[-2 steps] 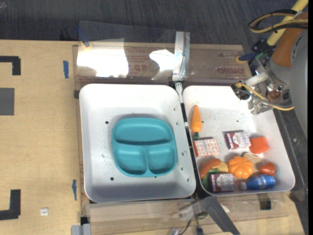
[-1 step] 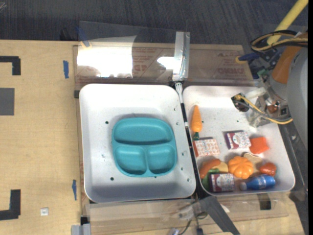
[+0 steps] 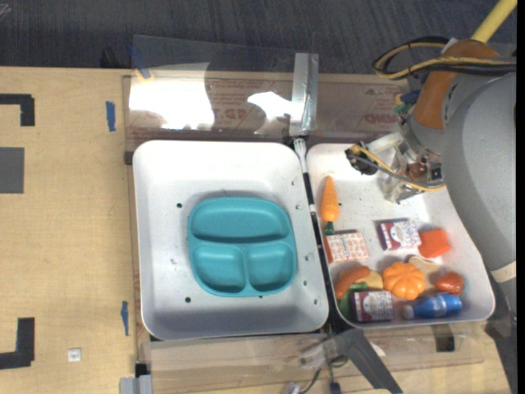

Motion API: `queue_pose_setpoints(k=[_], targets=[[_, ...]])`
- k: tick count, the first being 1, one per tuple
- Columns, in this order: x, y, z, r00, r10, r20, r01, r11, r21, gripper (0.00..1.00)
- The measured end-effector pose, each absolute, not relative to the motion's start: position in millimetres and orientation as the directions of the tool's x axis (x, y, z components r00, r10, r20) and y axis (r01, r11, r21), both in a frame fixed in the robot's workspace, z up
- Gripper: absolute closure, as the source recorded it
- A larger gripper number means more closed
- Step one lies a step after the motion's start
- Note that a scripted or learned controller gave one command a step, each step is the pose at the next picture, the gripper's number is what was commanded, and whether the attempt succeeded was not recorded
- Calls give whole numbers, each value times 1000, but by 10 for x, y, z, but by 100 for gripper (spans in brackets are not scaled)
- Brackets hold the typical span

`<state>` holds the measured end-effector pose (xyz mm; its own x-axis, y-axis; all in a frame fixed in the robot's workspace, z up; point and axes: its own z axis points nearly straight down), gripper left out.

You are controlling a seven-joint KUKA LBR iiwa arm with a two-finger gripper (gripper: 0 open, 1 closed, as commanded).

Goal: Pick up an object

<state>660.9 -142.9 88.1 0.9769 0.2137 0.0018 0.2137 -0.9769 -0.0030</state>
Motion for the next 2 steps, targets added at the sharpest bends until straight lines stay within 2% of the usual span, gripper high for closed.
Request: queue_pose_setpoints(k=[1, 2], targets=[[6215, -1700, 1262, 979, 202, 1, 202, -979, -1, 100], [6620, -2141, 871, 979, 204, 4, 204, -979, -3, 100]])
